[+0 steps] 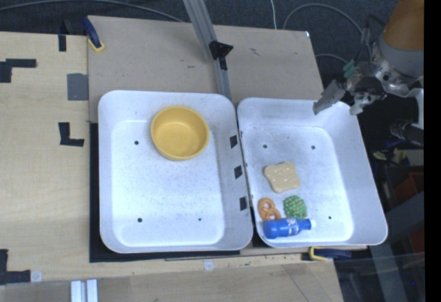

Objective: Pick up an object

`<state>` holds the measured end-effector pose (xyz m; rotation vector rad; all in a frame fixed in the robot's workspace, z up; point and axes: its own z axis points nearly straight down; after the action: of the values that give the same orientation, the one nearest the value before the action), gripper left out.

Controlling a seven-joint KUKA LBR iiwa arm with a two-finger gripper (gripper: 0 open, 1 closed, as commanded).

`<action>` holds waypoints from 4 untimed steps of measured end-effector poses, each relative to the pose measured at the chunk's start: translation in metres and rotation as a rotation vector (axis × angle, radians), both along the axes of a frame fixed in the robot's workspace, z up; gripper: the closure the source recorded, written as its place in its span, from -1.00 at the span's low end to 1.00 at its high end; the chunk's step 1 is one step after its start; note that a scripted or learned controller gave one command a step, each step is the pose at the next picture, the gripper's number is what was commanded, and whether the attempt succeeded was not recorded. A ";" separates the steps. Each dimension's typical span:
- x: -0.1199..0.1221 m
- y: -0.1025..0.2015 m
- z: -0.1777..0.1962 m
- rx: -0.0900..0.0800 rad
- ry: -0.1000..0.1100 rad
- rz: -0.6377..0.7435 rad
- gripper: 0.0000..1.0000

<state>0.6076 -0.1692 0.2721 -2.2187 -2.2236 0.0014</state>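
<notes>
A pale wooden bench (165, 52) on dark carpet carries two white bins, the left bin (117, 176) holding a yellow bowl (180, 132). Taking the right bin (358, 183) as the mark, a slice of toast (281, 176), a pretzel (268, 209), a green bumpy lump (295, 206) and a blue bottle (287, 227) lie in its near half. The gripper (339, 100) hangs over that bin's far right corner, fingers apart, clasping nothing.

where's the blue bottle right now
The blue bottle lies on its side at the near edge of the right bin, just below the pretzel and green object.
</notes>
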 end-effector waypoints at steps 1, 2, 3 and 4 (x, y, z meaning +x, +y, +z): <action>0.000 0.000 0.000 0.000 0.000 0.000 -1.00; -0.006 -0.007 -0.049 0.000 0.005 -0.002 -1.00; -0.002 -0.007 -0.095 0.000 0.005 -0.001 -1.00; -0.007 -0.008 -0.154 0.000 0.001 -0.001 -1.00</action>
<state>0.6003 -0.1768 0.1182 -2.2189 -2.2224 0.0020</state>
